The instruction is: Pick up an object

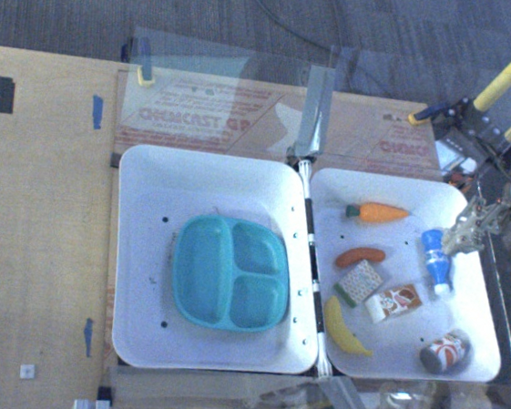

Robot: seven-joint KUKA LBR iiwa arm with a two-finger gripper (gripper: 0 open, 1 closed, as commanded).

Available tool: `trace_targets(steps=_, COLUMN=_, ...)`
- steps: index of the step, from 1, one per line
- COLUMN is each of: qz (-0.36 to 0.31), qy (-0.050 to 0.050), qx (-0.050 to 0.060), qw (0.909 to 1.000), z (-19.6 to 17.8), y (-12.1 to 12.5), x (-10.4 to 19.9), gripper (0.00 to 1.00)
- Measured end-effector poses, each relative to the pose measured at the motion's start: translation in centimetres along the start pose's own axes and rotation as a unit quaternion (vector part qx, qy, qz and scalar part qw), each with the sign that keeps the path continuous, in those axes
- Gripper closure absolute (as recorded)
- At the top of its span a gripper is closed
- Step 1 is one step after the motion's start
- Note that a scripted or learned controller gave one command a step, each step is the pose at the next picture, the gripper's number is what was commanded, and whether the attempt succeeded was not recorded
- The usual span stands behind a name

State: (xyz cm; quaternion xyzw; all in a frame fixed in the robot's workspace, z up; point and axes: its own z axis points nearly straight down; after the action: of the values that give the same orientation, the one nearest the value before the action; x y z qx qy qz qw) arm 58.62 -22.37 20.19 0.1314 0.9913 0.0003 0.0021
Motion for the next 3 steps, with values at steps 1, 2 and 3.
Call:
trace_targets(steps=1, qz=-0.124, qy=-0.002, qx=0.0, qw=0.9923, z=-0.7, y=0.2, x=-0.7, gripper=1.0)
trace_targets(steps=2, qz=-0.267, qy=0.0, qx=-0.001, qw=0.9638, z=1.3, y=0.3, x=-1.0, gripper=1.0)
trace_targets(steps=3, qz=-0.504, qy=-0.001, qx=0.0, qw=0.8637, z=0.5, y=0.5, x=-1.9, gripper=1.0)
